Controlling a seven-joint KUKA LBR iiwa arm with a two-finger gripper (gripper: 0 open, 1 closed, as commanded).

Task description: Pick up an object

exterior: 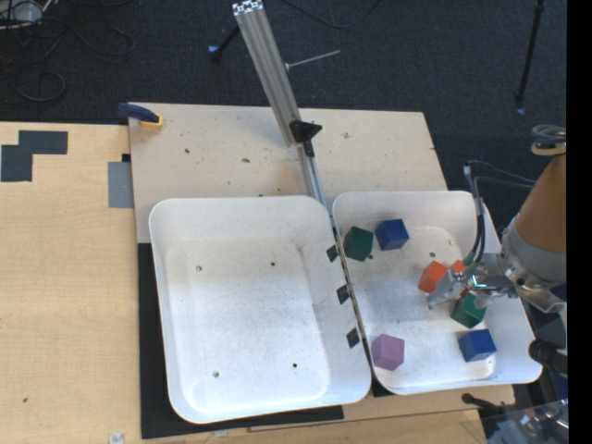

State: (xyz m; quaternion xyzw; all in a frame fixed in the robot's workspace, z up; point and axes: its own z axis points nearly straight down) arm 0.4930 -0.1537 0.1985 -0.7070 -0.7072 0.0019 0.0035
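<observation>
1. Gripper point(460, 283): low in the right bin point(418, 377), between orange block point(432, 277) and dark green block point(468, 313); whether it grips cannot be told.
2. Blue blocks point(391, 233) point(476, 344) and purple block point(388, 351) lie apart.

— What can't you make out at the gripper point(460, 283)?

— You can't tell how its fingers stand; they blur into the orange block point(432, 277) and the dark green block point(468, 312), and you can't say whether either is touched.

— And the arm point(546, 220)?

— Cut off by the right edge; you see just its wrist end.

— Anything else?

— The slanted metal rail point(274, 72) covers part of the tabletop point(213, 151), and the right bin point(421, 200) overlaps the left bin point(185, 213) at their shared rim.
</observation>
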